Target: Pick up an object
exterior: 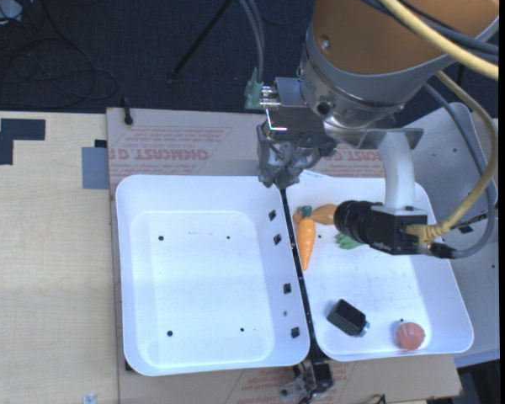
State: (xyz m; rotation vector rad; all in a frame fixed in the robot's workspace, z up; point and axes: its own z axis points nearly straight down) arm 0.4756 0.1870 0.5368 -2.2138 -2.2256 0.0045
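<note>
My gripper (279, 175) hangs over the far end of the divider between the two bins, at the top left corner of the right bin (454, 310). Nothing shows held in it. An orange carrot (305, 241) lies just below and right of it, along the divider in the right bin. A yellow-orange piece (324, 215) sits beside the carrot's top, and a small green piece (347, 242) peeks out to its right. A black block (348, 317) and a pink-red ball (410, 336) lie near the right bin's front edge.
The left bin (135, 251) is a shallow white tray with small dark dots on its floor. Both bins rest on cardboard (185, 146) on the wooden bench. The arm's bulky grey and orange body overhangs the right bin's far side.
</note>
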